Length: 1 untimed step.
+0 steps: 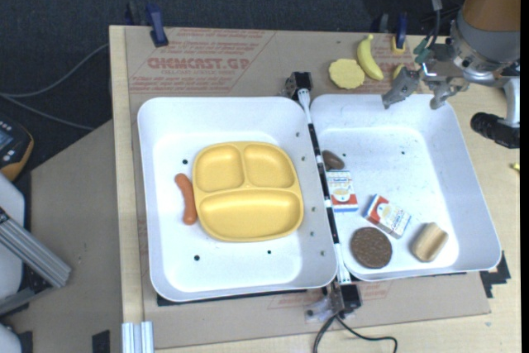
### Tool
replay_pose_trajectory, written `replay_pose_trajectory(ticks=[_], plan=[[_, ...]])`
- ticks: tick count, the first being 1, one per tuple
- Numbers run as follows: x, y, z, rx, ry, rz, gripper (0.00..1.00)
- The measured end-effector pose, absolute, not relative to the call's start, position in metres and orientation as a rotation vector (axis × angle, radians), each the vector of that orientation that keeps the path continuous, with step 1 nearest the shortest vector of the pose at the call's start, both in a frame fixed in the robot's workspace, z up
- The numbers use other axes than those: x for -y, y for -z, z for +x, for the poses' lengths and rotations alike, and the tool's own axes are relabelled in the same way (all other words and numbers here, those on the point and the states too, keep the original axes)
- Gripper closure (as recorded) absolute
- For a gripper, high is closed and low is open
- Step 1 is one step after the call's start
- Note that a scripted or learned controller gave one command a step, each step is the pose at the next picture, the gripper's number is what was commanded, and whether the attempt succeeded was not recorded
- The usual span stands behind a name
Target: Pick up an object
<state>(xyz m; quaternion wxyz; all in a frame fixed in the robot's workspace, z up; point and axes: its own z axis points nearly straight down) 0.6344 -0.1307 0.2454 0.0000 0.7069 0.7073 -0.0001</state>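
My gripper (418,91) hovers over the far edge of the right bin (463,153), its two fingers spread apart with nothing between them. Below it in that bin lie a small brown piece (332,159), a white and red carton (340,188), a red and white box (388,215), a round brown cookie (371,247) and a tan bread roll (429,241). They all sit toward the bin's near side, well apart from the gripper.
The left bin (157,178) holds a yellow divided plate (246,191) and an orange-red sausage (187,198) beside it. Behind the bins, on the cardboard, lie a banana (370,57) and a yellow chip-like piece (346,73).
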Motion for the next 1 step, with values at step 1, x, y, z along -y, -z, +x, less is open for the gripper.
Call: replay_pose_trajectory(ticks=[1], plan=[[0.1165, -0.1301, 0.5473, -2.231, 0.015, 2.235, 0.00]])
